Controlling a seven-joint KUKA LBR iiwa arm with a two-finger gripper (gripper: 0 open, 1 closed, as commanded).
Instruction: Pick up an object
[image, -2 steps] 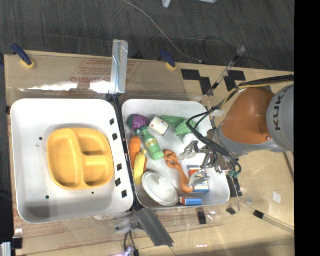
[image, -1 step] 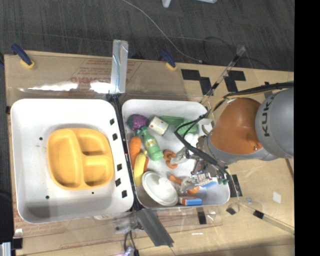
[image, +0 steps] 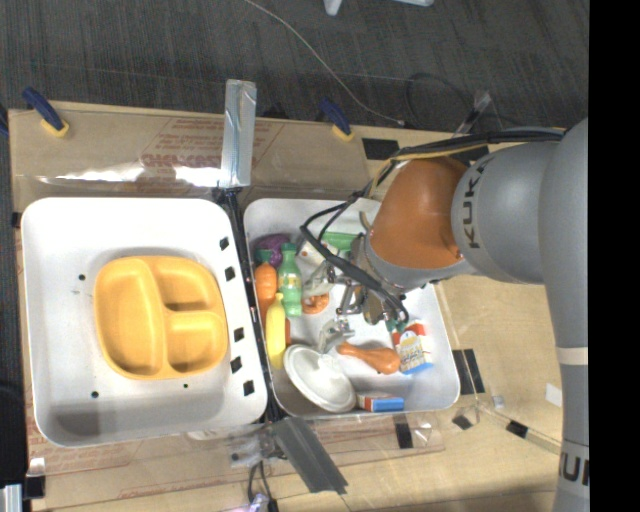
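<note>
Gripper (image: 345, 318) low in right bin (image: 445, 385) among toys, finger state impossible to tell; wrist hiding bin's upper right; yellow tray (image: 160, 312) in left bin (image: 50, 300).

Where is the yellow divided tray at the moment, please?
In the camera view, the yellow divided tray lies in the left white bin, roughly at its centre, across the divider from the right bin that holds the toys.

Two white bins (image: 40, 300) sat on the table. The nine o'clock bin held one yellow divided tray (image: 160, 312). The three o'clock bin held one carrot (image: 265, 284), one green bottle (image: 290, 283), one banana (image: 275, 333), one white bowl (image: 318, 378) and one drumstick (image: 368, 355).
</note>
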